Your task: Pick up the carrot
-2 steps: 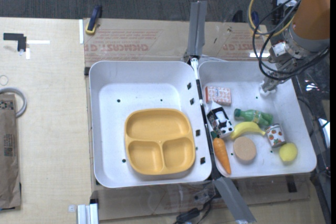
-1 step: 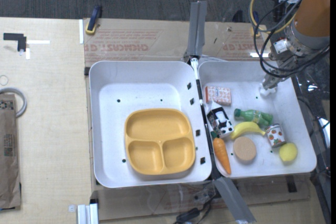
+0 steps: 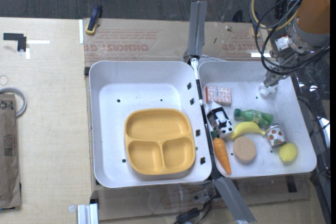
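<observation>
The orange carrot [image 3: 221, 155] lies in the right bin [image 3: 304, 113], against its left wall near the front corner, its pointed tip toward the front. My gripper [image 3: 268, 87] hangs over the back right part of the same bin, well behind and to the right of the carrot, with nothing seen held in it. The grey arm with its orange band comes in from the upper right.
Around the carrot lie a black-and-white toy [image 3: 220, 120], a banana [image 3: 248, 129], a tan disc [image 3: 244, 149], a green bottle [image 3: 253, 115], a small can [image 3: 275, 135], a lemon [image 3: 287, 152] and a red packet [image 3: 218, 95]. A yellow divided plate [image 3: 159, 140] sits in the left bin [image 3: 105, 113].
</observation>
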Motion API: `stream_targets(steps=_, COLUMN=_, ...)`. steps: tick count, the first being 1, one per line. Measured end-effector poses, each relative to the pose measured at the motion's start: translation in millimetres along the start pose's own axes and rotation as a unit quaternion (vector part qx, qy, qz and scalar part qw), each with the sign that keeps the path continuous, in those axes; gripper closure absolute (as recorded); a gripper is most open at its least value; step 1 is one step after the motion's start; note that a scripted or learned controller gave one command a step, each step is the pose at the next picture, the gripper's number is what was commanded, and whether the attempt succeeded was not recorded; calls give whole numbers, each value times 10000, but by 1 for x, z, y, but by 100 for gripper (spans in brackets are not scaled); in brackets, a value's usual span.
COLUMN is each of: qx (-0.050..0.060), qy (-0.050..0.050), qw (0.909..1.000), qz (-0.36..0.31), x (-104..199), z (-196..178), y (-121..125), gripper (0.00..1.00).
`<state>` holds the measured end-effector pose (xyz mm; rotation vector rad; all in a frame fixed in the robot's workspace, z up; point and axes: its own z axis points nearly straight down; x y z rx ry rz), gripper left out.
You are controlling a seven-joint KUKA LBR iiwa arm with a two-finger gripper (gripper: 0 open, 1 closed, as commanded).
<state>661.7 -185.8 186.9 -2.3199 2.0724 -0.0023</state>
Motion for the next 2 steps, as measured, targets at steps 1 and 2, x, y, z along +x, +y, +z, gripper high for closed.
stream_targets(steps=1, qx=-111, qy=74, qw=9986, qz=-505, x=-4, z=-50, y=56, gripper=100)
stream_targets(steps=2, qx=-126, qy=56, qw=9878, qz=-1549, x=2, z=-3, y=44, gripper=100)
